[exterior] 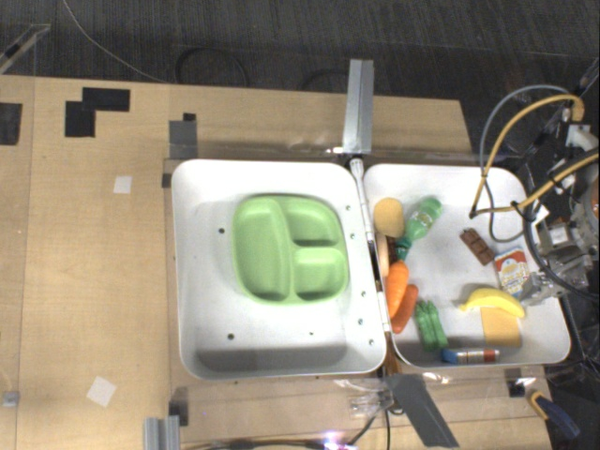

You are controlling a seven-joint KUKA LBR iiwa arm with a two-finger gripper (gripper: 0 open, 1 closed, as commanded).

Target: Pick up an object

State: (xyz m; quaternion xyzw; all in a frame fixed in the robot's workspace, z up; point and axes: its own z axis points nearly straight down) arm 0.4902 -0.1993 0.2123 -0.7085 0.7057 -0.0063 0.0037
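In the right bin point(441, 186) lie a tan round fruit point(388, 217) beside a tilted green bottle point(418, 223), an orange carrot point(397, 287), a green pod point(430, 324), a brown bar point(476, 245), a yellow banana point(491, 300) touching a yellow-orange block point(502, 326), and a blue-and-red marker point(470, 354) along the near wall.

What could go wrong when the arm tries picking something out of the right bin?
The orange carrot, green bottle and tan round potato crowd the divider wall, so fingers may hit it. The yellow banana overlaps the yellow cheese block, so a grasp might drag both.
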